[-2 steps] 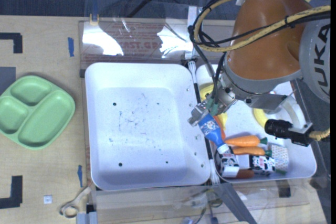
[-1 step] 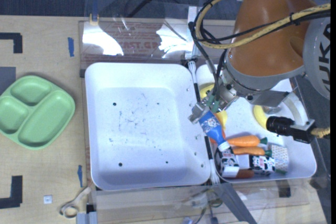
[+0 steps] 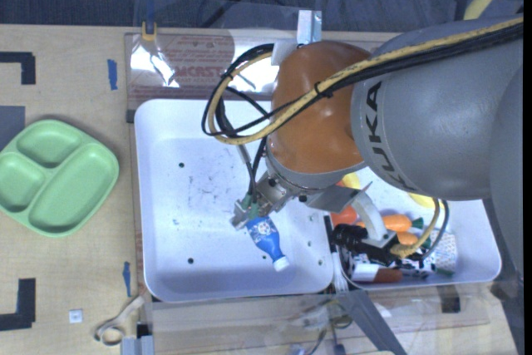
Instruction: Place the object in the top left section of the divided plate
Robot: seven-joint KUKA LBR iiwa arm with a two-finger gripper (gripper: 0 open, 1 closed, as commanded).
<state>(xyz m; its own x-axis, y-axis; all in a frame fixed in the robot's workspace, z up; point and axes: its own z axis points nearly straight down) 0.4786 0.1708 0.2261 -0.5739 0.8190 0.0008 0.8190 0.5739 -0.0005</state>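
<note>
A green divided plate (image 3: 54, 176) lies on the wooden bench left of the bins, with two small sections on its left side and one long section on its right. A small blue bottle (image 3: 266, 241) with a white cap lies on the floor of the left bin (image 3: 179, 262), cap pointing to the lower right. My gripper (image 3: 249, 212) sits low in that bin, right at the bottle's upper end. The orange wrist and grey arm hide much of the bin's right side.
The right bin (image 3: 486, 262) holds several small items, among them orange pieces (image 3: 399, 222), a yellow piece (image 3: 422, 199) and a red one (image 3: 386, 277). A clear plastic sheet (image 3: 179, 62) lies behind the left bin. Scissors (image 3: 116, 324) lie at the bench's front.
</note>
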